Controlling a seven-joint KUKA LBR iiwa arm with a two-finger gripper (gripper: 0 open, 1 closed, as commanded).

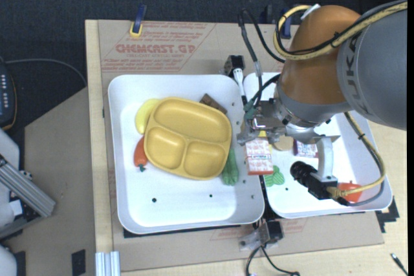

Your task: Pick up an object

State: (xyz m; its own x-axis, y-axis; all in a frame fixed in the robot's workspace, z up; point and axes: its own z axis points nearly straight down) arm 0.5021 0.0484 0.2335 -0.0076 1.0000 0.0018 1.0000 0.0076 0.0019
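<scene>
Closest to the lens rides the orange band of my arm [317,61], reaching in from the right, with the grey link beside it covering much of the right bin.

Below that band my gripper [254,130] hangs over the seam where the two bins meet. From this angle I cannot tell whether it is apart or together, and I see nothing clamped in it.

Just beneath it lies a small red-and-white carton [259,157], the nearest thing to pick. It lies flat at the left edge of the right bin [304,205], right against the rim it shares with the left bin. I cannot tell whether the gripper touches it.

Near the carton in the right bin sits a small green piece [274,176]. A second small packet [306,150] lies partly under my wrist.

The left bin [174,203] holds a yellow divided tray [187,138], which takes up most of its middle. A green leafy toy [230,168] is wedged between the tray's right corner and the bin wall, near the carton. A brown piece [210,101] pokes out behind the tray. A yellow piece [143,114] pokes out from under the tray's far left corner, and a red-orange pepper [140,153] lies against its left side.

Both bins rest on a cardboard sheet [162,48] printed in red.
</scene>
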